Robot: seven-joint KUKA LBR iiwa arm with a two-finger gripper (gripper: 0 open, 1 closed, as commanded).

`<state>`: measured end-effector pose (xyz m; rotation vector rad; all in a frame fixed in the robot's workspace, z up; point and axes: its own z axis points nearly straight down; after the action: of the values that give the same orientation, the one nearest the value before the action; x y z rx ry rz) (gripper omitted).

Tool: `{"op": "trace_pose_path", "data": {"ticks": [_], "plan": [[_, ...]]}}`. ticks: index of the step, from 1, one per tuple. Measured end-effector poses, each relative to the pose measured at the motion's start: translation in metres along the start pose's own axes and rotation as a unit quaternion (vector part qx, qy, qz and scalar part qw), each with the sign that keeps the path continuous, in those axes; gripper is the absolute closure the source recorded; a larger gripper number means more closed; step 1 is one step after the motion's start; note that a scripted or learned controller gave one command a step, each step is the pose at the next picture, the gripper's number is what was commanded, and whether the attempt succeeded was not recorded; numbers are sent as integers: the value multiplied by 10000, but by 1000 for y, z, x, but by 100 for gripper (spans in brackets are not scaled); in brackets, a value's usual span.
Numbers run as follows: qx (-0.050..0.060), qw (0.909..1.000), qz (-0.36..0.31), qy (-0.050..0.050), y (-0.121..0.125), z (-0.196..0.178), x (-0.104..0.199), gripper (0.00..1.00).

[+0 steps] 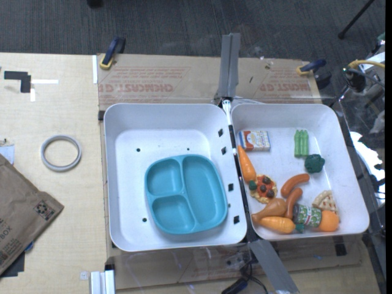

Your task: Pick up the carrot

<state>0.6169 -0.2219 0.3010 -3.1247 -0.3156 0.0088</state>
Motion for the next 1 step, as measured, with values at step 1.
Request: {"op": "trace_pose_path", "data": {"ticks": [1], "plan": [[-5,10000,-10,15,-49,-13,40,0]]}}
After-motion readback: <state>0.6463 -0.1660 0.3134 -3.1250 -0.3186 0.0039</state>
